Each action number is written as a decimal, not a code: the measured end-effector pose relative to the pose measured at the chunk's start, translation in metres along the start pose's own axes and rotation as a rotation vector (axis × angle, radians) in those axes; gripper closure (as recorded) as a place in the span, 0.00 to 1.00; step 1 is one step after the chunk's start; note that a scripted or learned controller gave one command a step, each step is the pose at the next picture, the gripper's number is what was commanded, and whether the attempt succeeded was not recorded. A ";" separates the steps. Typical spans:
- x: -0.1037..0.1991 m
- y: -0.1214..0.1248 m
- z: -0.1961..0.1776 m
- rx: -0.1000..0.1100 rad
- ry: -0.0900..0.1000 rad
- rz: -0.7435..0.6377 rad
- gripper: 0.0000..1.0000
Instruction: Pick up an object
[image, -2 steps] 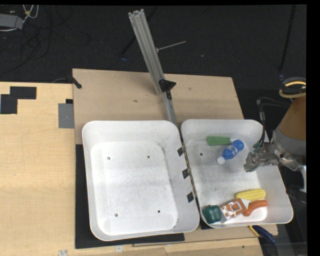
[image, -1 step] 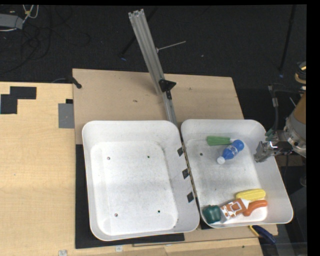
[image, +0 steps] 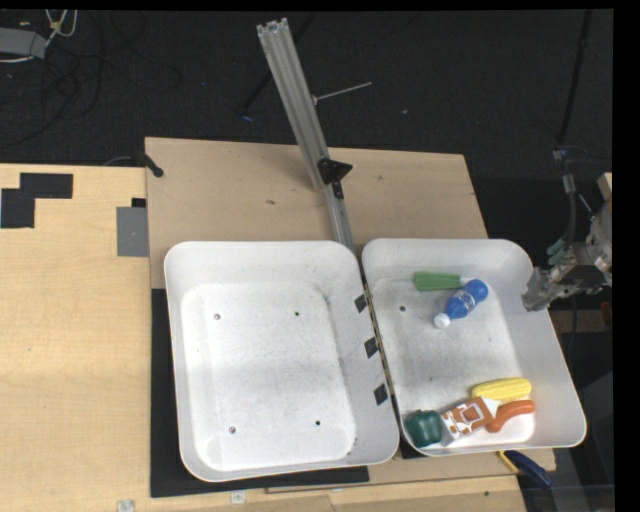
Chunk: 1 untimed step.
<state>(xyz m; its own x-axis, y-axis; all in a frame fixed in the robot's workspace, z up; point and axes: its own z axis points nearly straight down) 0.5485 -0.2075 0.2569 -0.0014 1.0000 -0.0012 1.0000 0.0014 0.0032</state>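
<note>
The right bin (image: 545, 345) holds several small objects. A green block (image: 436, 282) lies near its far side, with a small blue bottle (image: 462, 301) just right of it. Along the near edge sit a yellow corn-like toy (image: 502, 389), an orange and white toy (image: 482, 415) and a dark green cup-like piece (image: 424, 428). My gripper (image: 548, 284) hangs at the far right, over the right rim of that bin, about a hand's width right of the blue bottle. Nothing shows between its tips.
The left bin (image: 185, 300) stands beside the right one, joined by black clips (image: 372, 346). A slanted aluminium rail (image: 300, 110) rises behind the bins. Light wooden bench surface lies to the left.
</note>
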 end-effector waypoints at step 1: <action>0.047 -0.001 -0.003 0.006 0.004 -0.003 1.00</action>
<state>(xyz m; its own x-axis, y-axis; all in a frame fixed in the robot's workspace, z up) 0.5469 -0.1609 0.2602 -0.0043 1.0000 0.0030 1.0000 0.0043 -0.0029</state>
